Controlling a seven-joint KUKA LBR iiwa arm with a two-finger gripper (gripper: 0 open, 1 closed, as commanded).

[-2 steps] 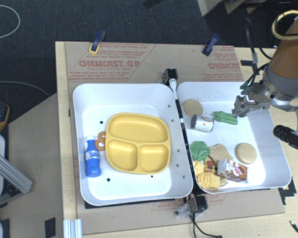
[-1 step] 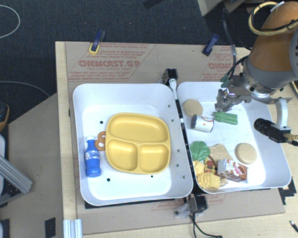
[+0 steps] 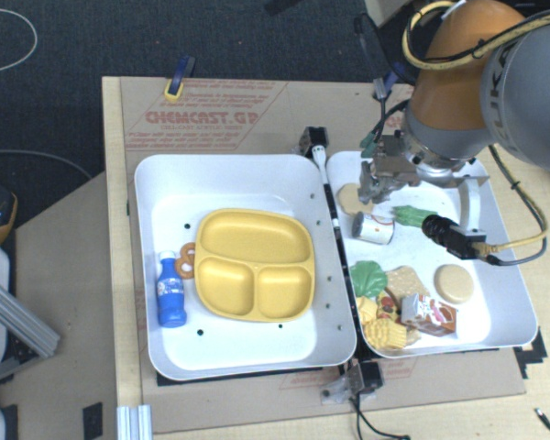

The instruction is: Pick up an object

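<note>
My gripper (image 3: 373,192) hangs low over the back left part of the right bin (image 3: 509,287), pointing down. Just below it lies a small white can with a red end (image 3: 374,230), on its side. A tan round piece (image 3: 349,197) sits to the gripper's left by the bin wall, and a green leafy piece (image 3: 409,215) lies to its right. Nothing is seen held in the gripper.
The front of the right bin holds a green leaf (image 3: 368,278), a cracker (image 3: 405,282), a pale round cookie (image 3: 456,283), a red and white packet (image 3: 429,313) and yellow chips (image 3: 383,331). The left bin (image 3: 156,186) holds a yellow divided plate (image 3: 254,264), a blue bottle (image 3: 170,292) and a small brown pretzel (image 3: 187,257).
</note>
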